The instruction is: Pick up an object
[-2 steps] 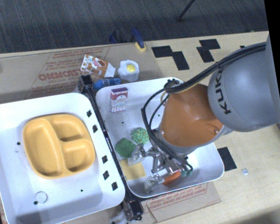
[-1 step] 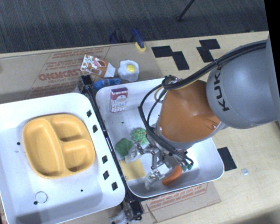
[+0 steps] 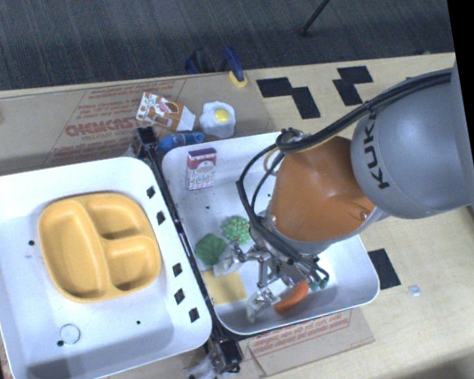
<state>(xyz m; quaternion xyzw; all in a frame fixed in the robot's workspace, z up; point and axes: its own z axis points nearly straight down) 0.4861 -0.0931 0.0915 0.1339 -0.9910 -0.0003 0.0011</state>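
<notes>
The small orange carrot-shaped toy [image 3: 291, 298] lies at the near edge of the right white bin [image 3: 359, 272], just beside my fingers [image 3: 270, 288]; whether they're open I cannot tell. Green leafy pieces [image 3: 223, 239] and a yellow flat block [image 3: 226, 287] crowd left. My arm [image 3: 370, 180] reaches in from the right, wrist bent down.

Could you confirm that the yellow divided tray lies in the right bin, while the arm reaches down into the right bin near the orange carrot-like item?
Not quite. The camera view shows the yellow divided tray lying in the left bin, not the right one. The rest holds: the arm reaches down into the right bin near the orange carrot-like item.
</notes>
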